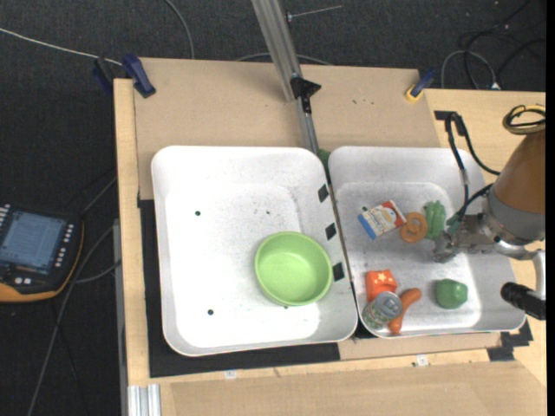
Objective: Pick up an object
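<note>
My gripper (449, 243) is low in the right bin (395, 163), near its right side, at the end of the grey arm with the orange band (527, 178). It sits just right of a green toy (434, 216) and an orange ring (414, 228). A white, blue and red carton (381, 219) lies left of the ring. Below the gripper rests a round green object (450, 294). At the bin's front are an orange block (380, 282), a silver can (381, 310) and an orange carrot-like piece (405, 302).
The left bin (199, 189) holds a light green bowl (293, 269) near its front right corner. A metal pole (277, 33) rises from the bench behind the bins. Black cables (460, 146) run along the right bin's far right rim.
</note>
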You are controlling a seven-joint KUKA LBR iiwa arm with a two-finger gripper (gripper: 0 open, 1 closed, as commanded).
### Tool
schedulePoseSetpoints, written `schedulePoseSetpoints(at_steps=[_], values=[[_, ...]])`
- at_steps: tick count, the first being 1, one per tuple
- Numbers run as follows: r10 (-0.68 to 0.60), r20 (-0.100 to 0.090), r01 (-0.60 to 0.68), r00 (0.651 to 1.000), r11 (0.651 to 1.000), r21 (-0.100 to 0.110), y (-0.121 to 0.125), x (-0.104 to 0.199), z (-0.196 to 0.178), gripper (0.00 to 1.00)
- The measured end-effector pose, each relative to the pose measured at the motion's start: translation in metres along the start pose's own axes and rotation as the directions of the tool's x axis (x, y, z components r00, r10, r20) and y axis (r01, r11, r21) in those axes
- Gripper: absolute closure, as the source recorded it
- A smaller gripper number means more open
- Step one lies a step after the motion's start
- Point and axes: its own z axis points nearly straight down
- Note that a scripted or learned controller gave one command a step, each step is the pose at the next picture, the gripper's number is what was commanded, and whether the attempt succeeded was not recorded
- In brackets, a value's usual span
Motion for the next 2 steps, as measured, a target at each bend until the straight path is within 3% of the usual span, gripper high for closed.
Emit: schedulePoseSetpoints(at_steps=[2], values=[[0.0,0.001,0.0,1.0,1.0,-0.003,0.003,0.003,-0.105,1.0]])
